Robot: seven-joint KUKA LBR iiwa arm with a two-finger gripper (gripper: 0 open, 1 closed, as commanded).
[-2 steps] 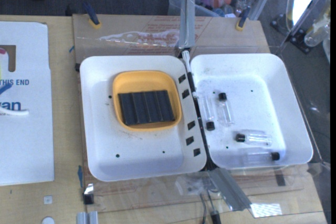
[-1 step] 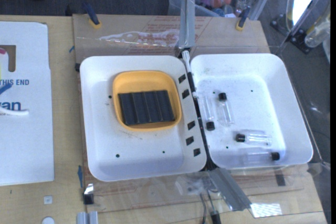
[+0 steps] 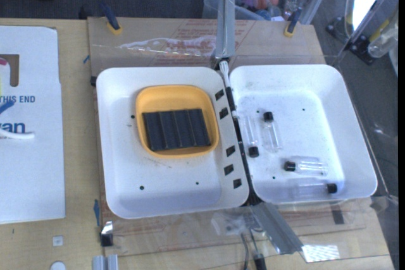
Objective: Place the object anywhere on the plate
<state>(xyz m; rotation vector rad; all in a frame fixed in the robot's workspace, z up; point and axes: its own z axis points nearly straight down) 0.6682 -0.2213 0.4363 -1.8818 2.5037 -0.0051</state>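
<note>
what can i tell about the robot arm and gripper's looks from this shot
Its colours, shape, cables and markings cannot be told from this frame. What it gives is the bench: two shallow white bins, a rounded yellow plate bearing a dark ridged slab in the left one, and clear black-capped vials in the right.
</note>
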